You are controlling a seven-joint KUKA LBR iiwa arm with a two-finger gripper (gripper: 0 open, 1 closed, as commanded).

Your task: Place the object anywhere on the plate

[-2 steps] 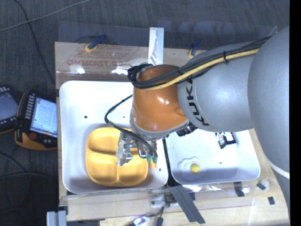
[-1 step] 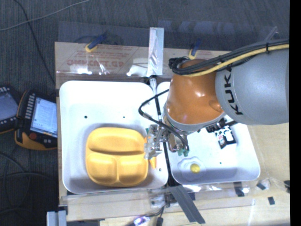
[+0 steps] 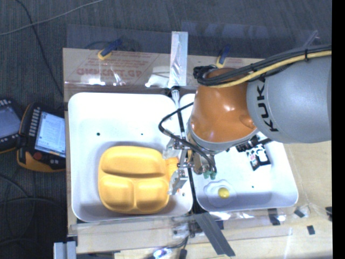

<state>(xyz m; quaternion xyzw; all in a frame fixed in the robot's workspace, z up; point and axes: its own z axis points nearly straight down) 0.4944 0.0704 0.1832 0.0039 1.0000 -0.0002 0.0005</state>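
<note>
While the claw [image 3: 180, 169] is hanging over the seam between the bins, we cannot tell its grip. We are seeing the egg [image 3: 220, 190] lying in the right bin [image 3: 280, 190], the plate [image 3: 133, 178] in the left bin [image 3: 108, 112].

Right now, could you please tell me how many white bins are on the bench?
2: the left bin holds the yellow plate; the right bin lies partly under the arm.

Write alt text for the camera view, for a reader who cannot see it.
A grey KUKA arm with an orange band reaches in from the right, its gripper over the divide between two white bins. A yellow compartment plate lies in the left bin; a small fried-egg toy lies in the right bin.
</note>
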